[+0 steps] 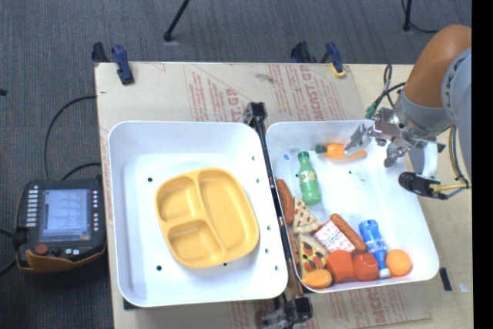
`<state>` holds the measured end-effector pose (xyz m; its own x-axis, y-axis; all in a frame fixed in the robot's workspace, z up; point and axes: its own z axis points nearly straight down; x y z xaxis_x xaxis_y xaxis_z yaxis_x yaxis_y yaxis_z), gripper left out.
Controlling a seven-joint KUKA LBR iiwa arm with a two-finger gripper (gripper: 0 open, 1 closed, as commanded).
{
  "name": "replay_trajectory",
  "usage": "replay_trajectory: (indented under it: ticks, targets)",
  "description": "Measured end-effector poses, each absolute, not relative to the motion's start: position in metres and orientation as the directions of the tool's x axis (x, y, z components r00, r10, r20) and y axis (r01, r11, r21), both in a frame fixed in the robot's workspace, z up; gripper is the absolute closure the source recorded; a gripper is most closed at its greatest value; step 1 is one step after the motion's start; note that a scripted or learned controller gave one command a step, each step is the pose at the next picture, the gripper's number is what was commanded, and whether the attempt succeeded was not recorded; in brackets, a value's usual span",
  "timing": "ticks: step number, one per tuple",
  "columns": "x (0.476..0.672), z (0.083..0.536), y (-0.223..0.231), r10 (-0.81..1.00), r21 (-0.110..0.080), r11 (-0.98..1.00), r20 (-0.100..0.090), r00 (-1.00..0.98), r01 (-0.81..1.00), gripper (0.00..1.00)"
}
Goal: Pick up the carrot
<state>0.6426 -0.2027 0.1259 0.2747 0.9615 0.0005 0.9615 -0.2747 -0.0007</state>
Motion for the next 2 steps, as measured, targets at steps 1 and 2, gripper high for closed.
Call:
replay_trajectory:
  ticks: [1,2]
  targets:
    - [0.642,0.086,-0.201,0.926,-0.019,-0.378,0.004,0.378,0.926,0.00]
    - [0.638,0.084,-0.188,0.743,-0.035,-0.669,-0.012,0.669,0.743,0.00]
